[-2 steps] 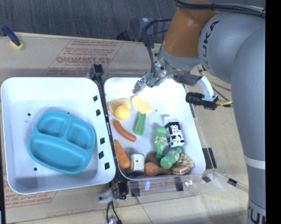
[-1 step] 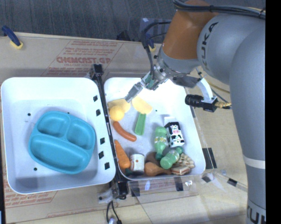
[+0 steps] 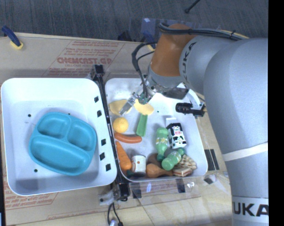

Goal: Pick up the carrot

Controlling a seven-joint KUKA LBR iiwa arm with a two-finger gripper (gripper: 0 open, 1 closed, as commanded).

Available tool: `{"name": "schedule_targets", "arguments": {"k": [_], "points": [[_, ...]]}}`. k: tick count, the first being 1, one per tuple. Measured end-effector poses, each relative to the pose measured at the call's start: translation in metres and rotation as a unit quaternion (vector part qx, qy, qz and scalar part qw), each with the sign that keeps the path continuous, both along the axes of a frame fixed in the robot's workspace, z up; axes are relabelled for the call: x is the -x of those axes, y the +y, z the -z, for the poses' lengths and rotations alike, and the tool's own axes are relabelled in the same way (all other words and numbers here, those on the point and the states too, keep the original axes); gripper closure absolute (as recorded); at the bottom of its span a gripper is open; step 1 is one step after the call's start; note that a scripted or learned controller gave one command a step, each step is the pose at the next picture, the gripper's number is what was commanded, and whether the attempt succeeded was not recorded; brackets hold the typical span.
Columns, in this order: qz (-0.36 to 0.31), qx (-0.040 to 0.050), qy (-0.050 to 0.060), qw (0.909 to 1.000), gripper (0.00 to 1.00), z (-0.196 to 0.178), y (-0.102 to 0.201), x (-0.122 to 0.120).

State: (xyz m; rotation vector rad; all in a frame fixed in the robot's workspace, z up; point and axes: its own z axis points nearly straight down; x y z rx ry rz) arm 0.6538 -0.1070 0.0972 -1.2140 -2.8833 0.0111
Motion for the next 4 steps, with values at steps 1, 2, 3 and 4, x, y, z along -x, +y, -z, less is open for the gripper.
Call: {"name": "schedule_targets", "arguments": {"k": [1,2,3,4], "points": [[-0.002,0.0007,-0.011,0.9999,0.00,-0.101,0.066,0.021],[0.000,0.0015,-0.006,1.0000,0.00,-0.096,0.064,0.023],[-0.059,0.0002,-0.002,0.9983,0.00,-0.017,0.004,0.038],[-0.121,-0.0005,-0.009,0.9926,0.00,-0.099,0.064,0.047]]}}
